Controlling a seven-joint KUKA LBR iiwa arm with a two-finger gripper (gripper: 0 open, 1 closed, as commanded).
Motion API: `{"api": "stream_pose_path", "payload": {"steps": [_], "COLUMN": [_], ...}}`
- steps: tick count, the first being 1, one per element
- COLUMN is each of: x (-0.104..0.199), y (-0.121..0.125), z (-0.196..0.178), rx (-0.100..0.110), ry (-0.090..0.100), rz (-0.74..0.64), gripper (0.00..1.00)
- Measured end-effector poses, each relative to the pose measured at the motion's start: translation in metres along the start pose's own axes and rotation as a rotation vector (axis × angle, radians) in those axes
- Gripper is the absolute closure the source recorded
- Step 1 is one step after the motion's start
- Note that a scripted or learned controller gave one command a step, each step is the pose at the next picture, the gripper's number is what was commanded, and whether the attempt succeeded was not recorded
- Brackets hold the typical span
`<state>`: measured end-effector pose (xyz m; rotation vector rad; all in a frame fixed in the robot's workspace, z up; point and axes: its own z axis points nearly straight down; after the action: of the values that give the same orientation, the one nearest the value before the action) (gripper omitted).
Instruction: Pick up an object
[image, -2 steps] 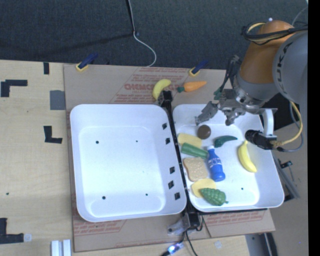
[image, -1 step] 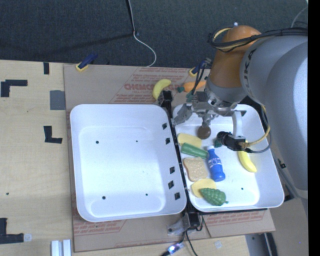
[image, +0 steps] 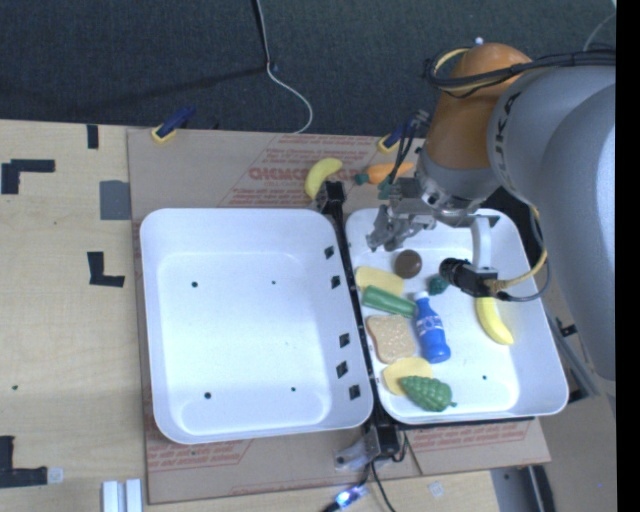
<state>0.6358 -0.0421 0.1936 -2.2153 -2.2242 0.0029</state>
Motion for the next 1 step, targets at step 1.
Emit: {"api": "stream_pose_path", "payload": {"steps": [1], "x": [0.0381], "y": [0.0194], "z": [-0.2008], "rx": [-0.022], "ry": [0.0], "rz": [-0.002], "gripper": [1.0]}}
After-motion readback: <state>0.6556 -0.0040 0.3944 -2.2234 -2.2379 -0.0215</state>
